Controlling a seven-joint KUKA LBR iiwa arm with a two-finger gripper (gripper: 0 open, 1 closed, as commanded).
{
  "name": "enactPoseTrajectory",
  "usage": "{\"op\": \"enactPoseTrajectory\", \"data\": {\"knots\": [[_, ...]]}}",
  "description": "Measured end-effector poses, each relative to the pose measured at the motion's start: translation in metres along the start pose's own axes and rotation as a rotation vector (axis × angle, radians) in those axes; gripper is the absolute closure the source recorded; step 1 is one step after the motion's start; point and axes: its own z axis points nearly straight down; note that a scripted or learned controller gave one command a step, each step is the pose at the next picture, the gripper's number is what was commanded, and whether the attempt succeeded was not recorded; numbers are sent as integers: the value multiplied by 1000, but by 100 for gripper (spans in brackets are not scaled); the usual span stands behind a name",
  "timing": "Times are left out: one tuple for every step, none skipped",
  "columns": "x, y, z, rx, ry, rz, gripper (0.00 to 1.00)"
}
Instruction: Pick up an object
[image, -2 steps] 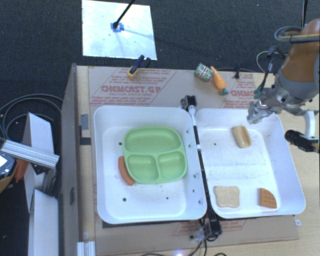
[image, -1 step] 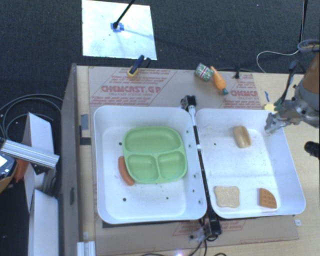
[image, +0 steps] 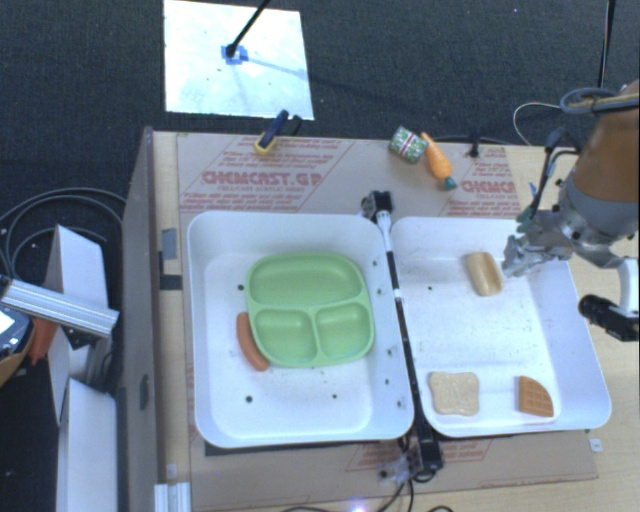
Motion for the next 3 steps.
{"op": "enactPoseTrajectory", "data": {"knots": [[0,29,8,0,-1,0,100],[-31,39,9,-1,-2,2,100],[-2,1,-3,-1,-1,0,100]]}}
